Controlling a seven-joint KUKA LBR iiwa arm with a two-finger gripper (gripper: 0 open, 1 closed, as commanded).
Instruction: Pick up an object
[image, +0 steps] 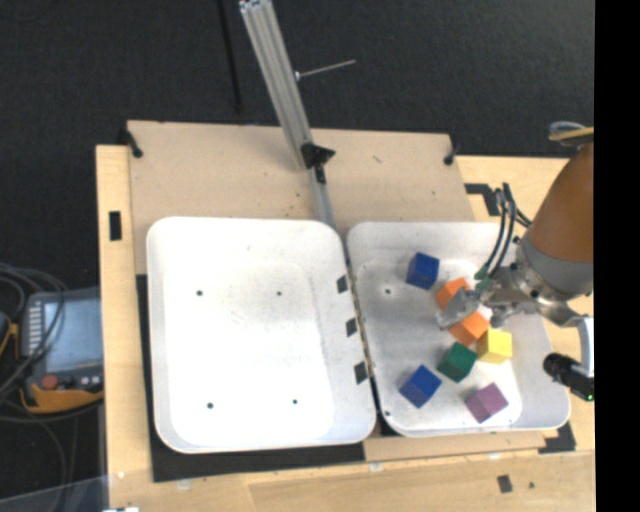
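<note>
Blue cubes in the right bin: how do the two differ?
The upper blue cube sits near the back of the right white bin, apart from the other blocks; the lower blue cube lies nearer the front edge, just left of the green cube. The upper one stands closer to the gripper; the lower one is farther from it. The lower one looks more rotated. Both are alike in colour and apparent size.

Bench was pale wood, with a tan board across its far part. Two shallow white bins sat directly on it, side by side and touching — left bin, right bin. A metal pole rose from the board behind them.
</note>
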